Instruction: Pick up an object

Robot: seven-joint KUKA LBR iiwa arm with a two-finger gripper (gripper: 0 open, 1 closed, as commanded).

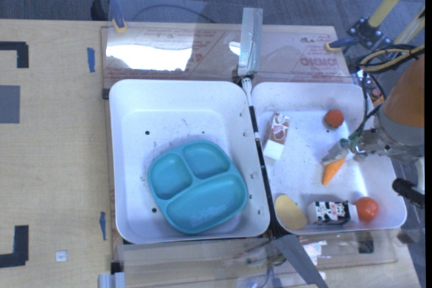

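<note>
The end effector [341, 152] is low in the right bin [304, 94], its fingers closed on the top of the carrot [331, 171]. A tomato [366, 208] lies at five o'clock from the carrot.

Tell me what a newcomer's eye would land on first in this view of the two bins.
The big teal plastic divided plate stands out first, lying alone in the left white bin. Next come the bright bits scattered in the right white bin: an orange carrot-shaped toy near the middle, right at the gripper, a round orange-red ball toward the far side, and a black-and-white cow-patterned carton along the near wall.
</note>
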